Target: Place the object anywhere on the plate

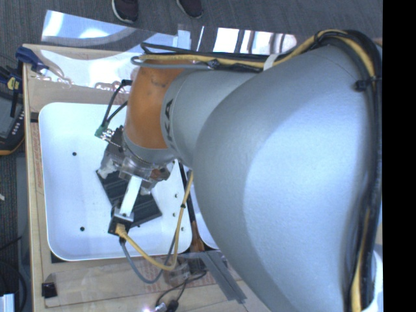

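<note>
Whether the jaws are open or closed I cannot tell: they hang under the wrist (140, 168), which points down into the left bin (65, 174) and hides them. A pale bar runs from the wrist towards the near side of the bin. On either side of the bar lies a dark flat shape (117, 186) on the white floor. That shape is the likeliest candidate for the task's thing, though it may belong to the tool instead. It sits right under the wrist, near the middle of the bin.

If it is the object, it looks thin, stiff and light. A piece lying that flat gives little to pinch from above, so an edge or a raised corner seems the best place to take it, and a smooth face could slip.

Further out, the orange band (146, 109) leads into the bulky grey arm (286, 174). A yellow cable (156, 257) loops down over the worktop (84, 285).
</note>
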Robot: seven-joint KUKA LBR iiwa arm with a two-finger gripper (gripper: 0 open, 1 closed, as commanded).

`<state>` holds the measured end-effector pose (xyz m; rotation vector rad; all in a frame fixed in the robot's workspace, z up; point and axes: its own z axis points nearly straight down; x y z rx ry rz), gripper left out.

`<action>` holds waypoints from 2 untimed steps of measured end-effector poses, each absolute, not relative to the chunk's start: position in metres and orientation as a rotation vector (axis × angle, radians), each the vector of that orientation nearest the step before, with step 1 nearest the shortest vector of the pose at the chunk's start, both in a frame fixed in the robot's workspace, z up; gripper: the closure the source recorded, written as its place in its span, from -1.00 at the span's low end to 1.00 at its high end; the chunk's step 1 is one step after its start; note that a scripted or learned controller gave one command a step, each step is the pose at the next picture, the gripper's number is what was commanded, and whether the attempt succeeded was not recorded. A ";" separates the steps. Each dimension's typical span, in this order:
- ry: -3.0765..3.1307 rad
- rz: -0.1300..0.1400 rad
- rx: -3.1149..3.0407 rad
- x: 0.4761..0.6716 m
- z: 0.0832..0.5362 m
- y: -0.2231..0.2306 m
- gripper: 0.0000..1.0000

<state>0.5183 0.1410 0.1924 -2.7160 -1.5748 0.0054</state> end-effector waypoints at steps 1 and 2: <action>-0.574 0.003 -3.087 0.509 0.137 0.209 -1.00; -0.559 0.004 -3.091 0.549 0.134 0.162 -1.00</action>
